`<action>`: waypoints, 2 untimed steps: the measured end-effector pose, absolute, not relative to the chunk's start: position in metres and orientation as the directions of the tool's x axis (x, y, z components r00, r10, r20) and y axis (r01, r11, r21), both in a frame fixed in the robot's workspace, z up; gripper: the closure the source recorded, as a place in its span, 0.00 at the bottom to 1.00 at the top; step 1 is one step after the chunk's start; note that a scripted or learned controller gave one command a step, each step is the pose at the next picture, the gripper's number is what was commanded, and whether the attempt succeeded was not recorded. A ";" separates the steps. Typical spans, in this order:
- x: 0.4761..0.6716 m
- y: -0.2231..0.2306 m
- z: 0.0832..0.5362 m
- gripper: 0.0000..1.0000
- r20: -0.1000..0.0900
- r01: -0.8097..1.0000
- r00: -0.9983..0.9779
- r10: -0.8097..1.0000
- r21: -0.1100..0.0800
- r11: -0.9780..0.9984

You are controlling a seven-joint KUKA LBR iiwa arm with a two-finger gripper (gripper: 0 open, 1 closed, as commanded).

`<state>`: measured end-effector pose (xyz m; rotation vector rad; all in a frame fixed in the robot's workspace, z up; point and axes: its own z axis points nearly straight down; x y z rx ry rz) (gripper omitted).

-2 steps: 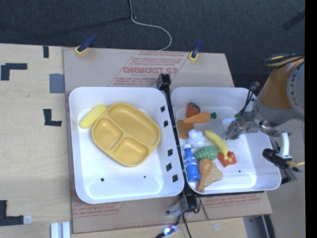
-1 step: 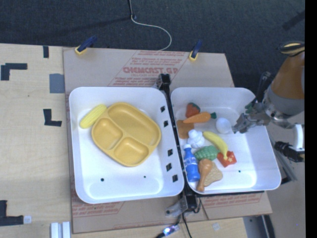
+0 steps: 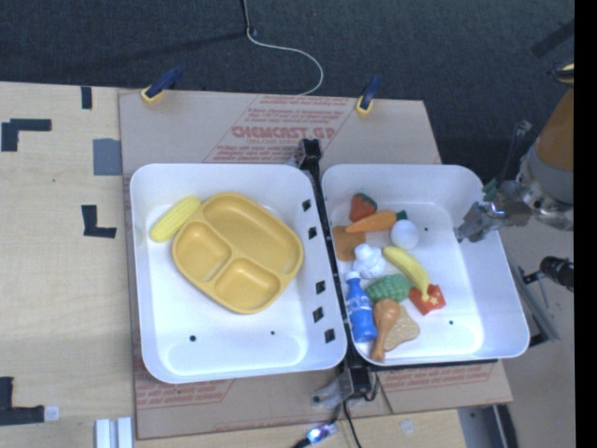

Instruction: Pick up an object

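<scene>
While the gripper hovers at the right bin's right rim, whether its fingers are parted or closed being impossible to tell, the banana lies leftward inside that bin, long axis slanting down-right.

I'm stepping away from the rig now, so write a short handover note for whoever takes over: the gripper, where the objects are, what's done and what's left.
Gripper: at the right bin's right rim, nothing seen between the jaws; open or shut cannot be told.
Right bin: toy food piled along its left side, including carrot, banana, blue bottle, chicken leg.
Left bin: yellow divided tray, corn cob at its upper left edge.
Done: nothing picked.
Left: choose an object, grasp and lift it.
</scene>
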<state>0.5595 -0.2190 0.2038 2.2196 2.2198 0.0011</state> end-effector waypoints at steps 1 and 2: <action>0.560 -0.219 0.225 1.00 -0.001 1.000 -0.001 1.000 0.001 0.001; 0.566 -0.172 0.217 1.00 0.001 1.000 -0.005 1.000 -0.001 0.005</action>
